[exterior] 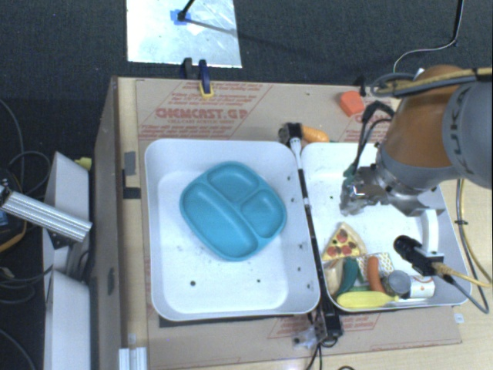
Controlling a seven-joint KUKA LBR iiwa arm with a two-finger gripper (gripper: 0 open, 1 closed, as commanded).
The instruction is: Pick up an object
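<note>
In the right bin (pixel 327 168), toys are lying heaped at the near edge, among them a flat pizza wedge (pixel 343 245) and a smooth yellow banana (pixel 362 301). The gripper (pixel 353 197) is hanging just beyond them, and I cannot tell if it is open or closed. A glossy blue divided plate (pixel 231 210) is sitting in the left bin (pixel 177 284), on a bench (pixel 231 102) covered in brown printed paper.

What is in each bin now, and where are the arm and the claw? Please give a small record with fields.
left bin: one blue divided plate, near the middle
right bin: toy items gathered at the near end: pizza slice, green piece, orange stick, yellow piece
arm: reaches in from the right, over the right bin
claw: over bare bin floor, just beyond the pizza slice; no object seen in it
task state: nothing picked up yet
</note>
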